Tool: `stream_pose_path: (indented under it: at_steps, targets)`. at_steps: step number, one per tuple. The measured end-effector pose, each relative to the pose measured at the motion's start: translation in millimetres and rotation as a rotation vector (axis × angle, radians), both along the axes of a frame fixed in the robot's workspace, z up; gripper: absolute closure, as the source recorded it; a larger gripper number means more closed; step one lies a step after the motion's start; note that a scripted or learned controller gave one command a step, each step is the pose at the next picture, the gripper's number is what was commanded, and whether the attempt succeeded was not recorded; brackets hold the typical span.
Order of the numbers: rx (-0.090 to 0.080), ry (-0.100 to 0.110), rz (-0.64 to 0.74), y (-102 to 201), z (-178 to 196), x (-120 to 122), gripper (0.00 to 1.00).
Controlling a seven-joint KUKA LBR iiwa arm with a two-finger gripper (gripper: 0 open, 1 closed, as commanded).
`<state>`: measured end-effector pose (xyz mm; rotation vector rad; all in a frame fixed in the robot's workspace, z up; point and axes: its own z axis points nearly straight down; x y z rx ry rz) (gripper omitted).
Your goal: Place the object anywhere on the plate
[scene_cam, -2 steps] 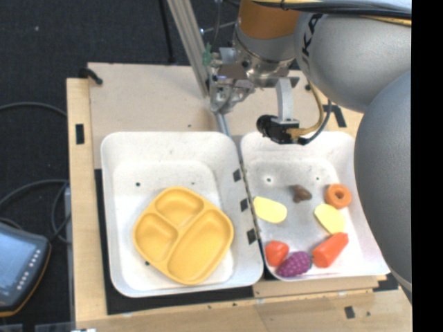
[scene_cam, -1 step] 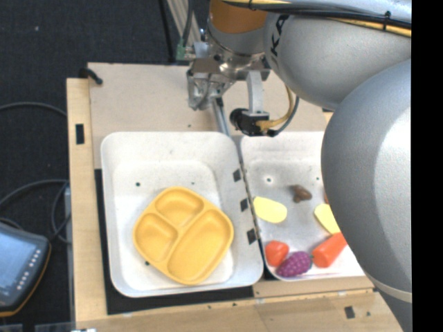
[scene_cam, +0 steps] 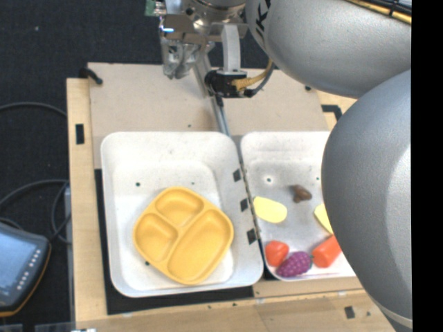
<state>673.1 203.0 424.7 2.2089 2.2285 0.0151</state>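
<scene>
The grey arm fills the right side. The yellow plate lies in the left bin, nothing on it. The toy food sits in the right bin: yellow piece, purple grapes. The tool hangs above the counter; I cannot tell its state.

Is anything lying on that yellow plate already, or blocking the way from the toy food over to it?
Nothing lies on the yellow divided plate. Between it and the toy food, such as the purple grapes, stand only the two bins' adjoining walls, a low ridge to lift over.
</scene>
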Motion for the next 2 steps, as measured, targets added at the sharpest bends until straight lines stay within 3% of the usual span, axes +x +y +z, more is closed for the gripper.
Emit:
stream_pose_path:
  at_steps: [1,2]
  targets:
    - [-0.007,0.009,-0.004,-5,-5,0,0.00]
    - [-0.011,0.006,0.000,-7,6,1,1.00]
